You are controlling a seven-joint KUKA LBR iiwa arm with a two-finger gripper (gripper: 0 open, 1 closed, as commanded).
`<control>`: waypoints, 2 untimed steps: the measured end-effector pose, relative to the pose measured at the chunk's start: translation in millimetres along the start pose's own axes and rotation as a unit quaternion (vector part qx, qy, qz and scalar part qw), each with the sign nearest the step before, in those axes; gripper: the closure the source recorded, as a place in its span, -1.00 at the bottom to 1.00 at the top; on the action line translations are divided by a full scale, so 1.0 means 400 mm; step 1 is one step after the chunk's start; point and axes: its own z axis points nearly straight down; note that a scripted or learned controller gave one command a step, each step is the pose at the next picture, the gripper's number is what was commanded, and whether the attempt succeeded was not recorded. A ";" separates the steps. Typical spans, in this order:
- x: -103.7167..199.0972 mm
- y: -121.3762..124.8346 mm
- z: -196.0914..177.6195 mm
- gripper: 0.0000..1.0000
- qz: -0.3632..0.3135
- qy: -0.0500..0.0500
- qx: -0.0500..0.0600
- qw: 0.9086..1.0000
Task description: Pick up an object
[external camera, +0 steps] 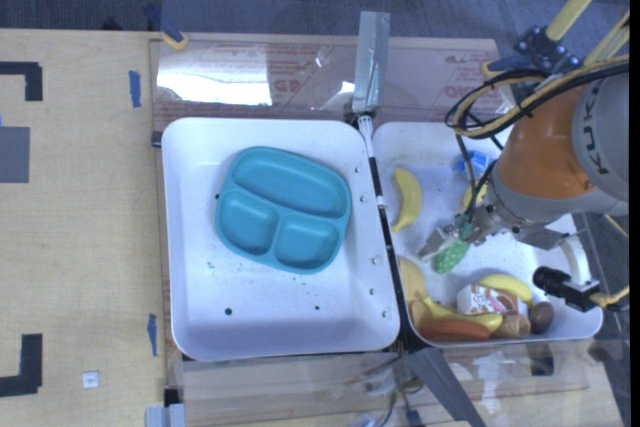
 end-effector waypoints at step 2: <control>0.000 0.002 -0.026 1.00 0.000 -0.001 -0.001 1.000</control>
